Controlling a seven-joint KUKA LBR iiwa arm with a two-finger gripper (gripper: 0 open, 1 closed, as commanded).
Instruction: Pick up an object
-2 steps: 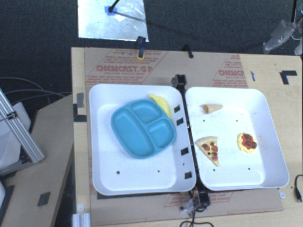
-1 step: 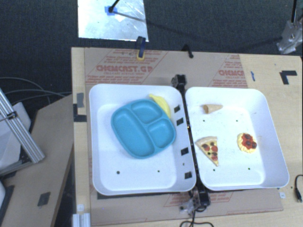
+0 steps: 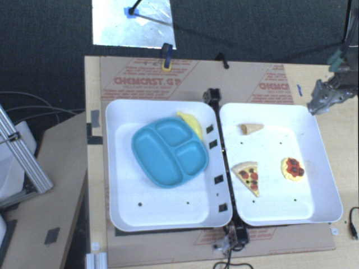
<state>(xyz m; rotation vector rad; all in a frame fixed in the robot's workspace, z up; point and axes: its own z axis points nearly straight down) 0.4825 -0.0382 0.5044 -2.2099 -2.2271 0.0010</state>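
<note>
The right bin [image 3: 314, 150] holds three toy foods: a pizza slice [image 3: 247, 176] near its left wall, a small round pizza [image 3: 293, 168] toward the right, and a tan cone-shaped piece [image 3: 251, 128] near the far side. My gripper [image 3: 317, 103] hangs at the bin's far right corner, above the rim, well apart from all three. Nothing shows between its fingers. In the left bin [image 3: 120, 167] lies a blue divided plate [image 3: 169, 151], with a yellow banana [image 3: 192, 123] half hidden behind its far edge.
A black divider with clips [image 3: 220, 156] runs between the two bins. Cardboard [image 3: 146, 80] lies under them. A shiny metal sheet [image 3: 134, 15] sits at the far left, and a metal frame [image 3: 19, 150] stands at the left edge.
</note>
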